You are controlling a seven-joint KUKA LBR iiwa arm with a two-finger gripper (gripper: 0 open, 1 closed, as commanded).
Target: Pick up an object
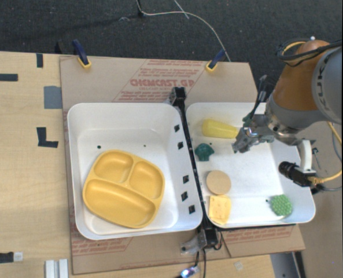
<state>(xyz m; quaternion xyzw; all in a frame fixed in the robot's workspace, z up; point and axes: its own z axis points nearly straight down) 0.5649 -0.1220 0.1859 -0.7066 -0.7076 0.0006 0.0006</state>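
Reaching in from 3 o'clock, the grey arm with its orange band (295, 68), hanging the gripper (244, 139) over the right bin (258, 181). Hovering low above bare white floor toward the bin's 1 o'clock side, just beside the right end of the yellow corn-like piece (220, 129). Holding nothing that can be seen; how far open the claw stands — cannot tell, too dark and too small against the wrist.

Lying nearest as a likely target, the yellow piece at the bin's 11 o'clock. Sitting at its 7 o'clock, a small dark green lump (204, 151), close to the divider (185, 149). Resting near the bin's middle, a tan round disc (218, 182), and just at its 6 o'clock a yellow cracker-like square (220, 209). Waiting alone at the 5 o'clock corner, a bright green bumpy ball (281, 204). Filling the left bin (125, 123), a yellow divided plate (124, 187).

Risking most, in judgement: closing on empty floor, since hanging beside the yellow piece rather than over it. Nudging its rounded end and rolling it toward the wall. Slipping off a smooth curved body if pinched at the tip. Failing on the disc or square, both lying too flat for a grip.
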